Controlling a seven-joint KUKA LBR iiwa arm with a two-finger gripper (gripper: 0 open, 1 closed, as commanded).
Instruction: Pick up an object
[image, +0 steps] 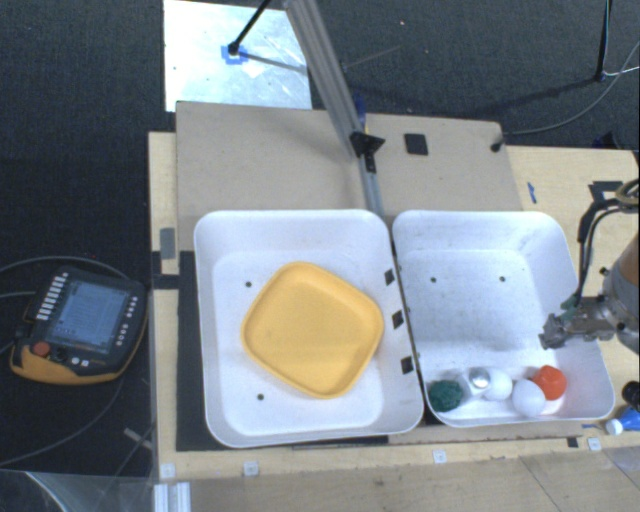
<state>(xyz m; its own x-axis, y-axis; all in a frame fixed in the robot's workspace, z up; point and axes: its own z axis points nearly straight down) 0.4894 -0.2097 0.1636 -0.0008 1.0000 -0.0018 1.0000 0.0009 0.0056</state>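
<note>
A yellow square plate (313, 329) lies in the left bin (222, 250). Along the front edge of the right bin (480, 250) sit several small things: a dark green ball (447, 393), a small silvery object (480, 379), a white ball (498, 387), another white ball (528, 398) and an orange-red ball (549, 380). My gripper (556, 331) reaches in over the right rim of the right bin, above and a little behind the orange-red ball. Nothing shows between its tips.
A teach pendant (80, 323) with its cable lies on the dark floor to the left. A slanted metal pole (335, 90) runs down to the gap between the bins. A cardboard sheet (270, 155) lies behind the bins.
</note>
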